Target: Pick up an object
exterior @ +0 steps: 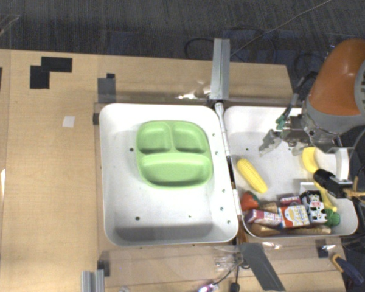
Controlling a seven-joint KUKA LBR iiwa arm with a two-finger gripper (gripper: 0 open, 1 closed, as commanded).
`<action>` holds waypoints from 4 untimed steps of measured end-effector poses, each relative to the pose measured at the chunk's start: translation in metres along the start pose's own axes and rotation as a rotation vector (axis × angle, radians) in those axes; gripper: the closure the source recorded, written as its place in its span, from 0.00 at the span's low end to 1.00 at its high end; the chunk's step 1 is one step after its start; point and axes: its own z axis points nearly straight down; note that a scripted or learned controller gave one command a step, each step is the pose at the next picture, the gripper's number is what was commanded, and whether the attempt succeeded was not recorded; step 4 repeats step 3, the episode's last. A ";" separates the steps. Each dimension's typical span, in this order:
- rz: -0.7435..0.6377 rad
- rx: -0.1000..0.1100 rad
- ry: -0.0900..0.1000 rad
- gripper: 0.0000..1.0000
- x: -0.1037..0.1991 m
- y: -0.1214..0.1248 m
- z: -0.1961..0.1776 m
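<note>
Pincer (272,140) poised over the right bin (255,117)

Its grip state cannot be told. Best to descend squarely on the corn cob (252,174), lying apart from the clutter along the bin's near edge.

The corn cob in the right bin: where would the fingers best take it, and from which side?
Likely across the middle of the corn cob, coming straight down from above. It lies flat on the right bin floor, slanting from upper left to lower right, with bare floor along both long sides. Its lower end nears the red item and the packets, so the middle is safer.
</note>
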 end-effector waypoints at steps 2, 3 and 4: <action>-0.180 -0.006 -0.001 1.00 0.006 -0.033 0.088; -0.133 -0.003 0.000 1.00 0.053 0.011 -0.028; -0.133 -0.003 0.000 1.00 0.053 0.011 -0.028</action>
